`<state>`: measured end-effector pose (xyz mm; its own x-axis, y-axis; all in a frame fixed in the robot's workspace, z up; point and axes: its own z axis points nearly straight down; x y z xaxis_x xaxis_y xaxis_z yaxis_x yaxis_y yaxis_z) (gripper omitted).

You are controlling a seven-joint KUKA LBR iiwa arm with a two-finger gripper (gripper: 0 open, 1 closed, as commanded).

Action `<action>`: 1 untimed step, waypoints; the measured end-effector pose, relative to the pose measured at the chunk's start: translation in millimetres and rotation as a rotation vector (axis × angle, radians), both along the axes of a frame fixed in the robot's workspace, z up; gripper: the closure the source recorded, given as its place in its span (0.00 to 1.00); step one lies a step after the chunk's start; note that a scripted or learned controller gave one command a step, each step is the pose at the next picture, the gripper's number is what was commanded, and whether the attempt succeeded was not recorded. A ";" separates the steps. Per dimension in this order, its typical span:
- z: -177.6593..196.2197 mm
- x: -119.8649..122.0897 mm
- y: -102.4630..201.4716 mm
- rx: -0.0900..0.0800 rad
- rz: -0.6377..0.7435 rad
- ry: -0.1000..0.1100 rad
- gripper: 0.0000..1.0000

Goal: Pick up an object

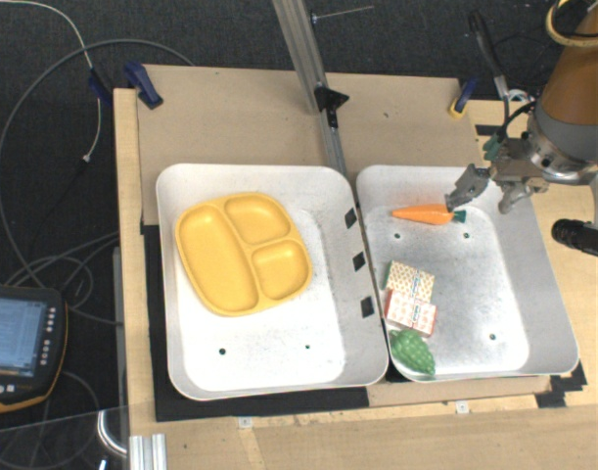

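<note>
The hand (pixel 488 186) is seen at the upper right of the right bin (pixel 519 292), its two fingers spread apart with nothing between them; the left finger sits just beside the green end of the carrot (pixel 423 215). The carrot lies flat on the bin floor near the far wall, its length running across the bin with the pointed tip toward the divider.

It is judged to be a small toy of moulded plastic: light, stiff and smooth, so some slipping is to be expected if it is pinched near the tapered tip. A hold across the thicker half, close to the green top, is judged best, with the fingers closing across the narrow width rather than along the length.

Near the front of the same bin a patterned box (pixel 410 297) and a green leafy toy (pixel 413 352) are found touching each other, well apart from the carrot. The box looks light and rigid with flat sides; the green piece is lumpier and is pressed against the bin's rim.

A yellow divided plate (pixel 243 253) rests in the left bin (pixel 279 360), broad and flat, and is judged awkward for a two-finger pinch.
</note>
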<state>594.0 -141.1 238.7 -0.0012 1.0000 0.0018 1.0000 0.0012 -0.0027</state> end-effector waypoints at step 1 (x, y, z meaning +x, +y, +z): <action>0.0 0.0 0.0 0.000 0.000 0.000 0.00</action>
